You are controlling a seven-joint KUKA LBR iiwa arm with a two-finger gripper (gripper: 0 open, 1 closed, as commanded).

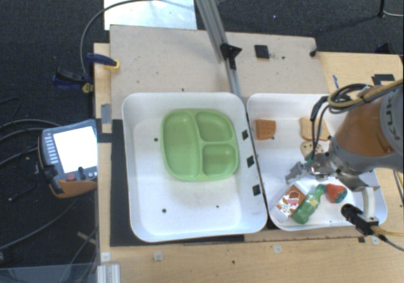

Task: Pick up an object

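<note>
Overhead view of a table (189, 54) carrying two shallow white bins side by side. In the left bin (142, 212), a green divided plate (201, 144) lying flat, well apart from everything else.

In the right bin (260, 111), the loose things to choose from:
- Far left: an orange-brown block (265, 129).
- Just right of the block: a tan, biscuit-like piece (307, 127), partly behind cables.
- Near edge, clustered close together: a red-and-white packet (289, 203), a green bottle (307, 207) lying on its side, and a small red item (335, 193).

Reaching in from the right, the grey arm (369, 136) with its orange band, bent down over the right bin. Gripper (308, 171) low, just beyond the near cluster, apparently placed there for a downward grab at the bottle or packet. Nothing visibly held. Open or closed: cannot tell, with the wrist blocking the tip.

Judged as the approach step, pick not yet made. Likely trouble: crowded items touching, so a grasp could catch two or slip off.
</note>
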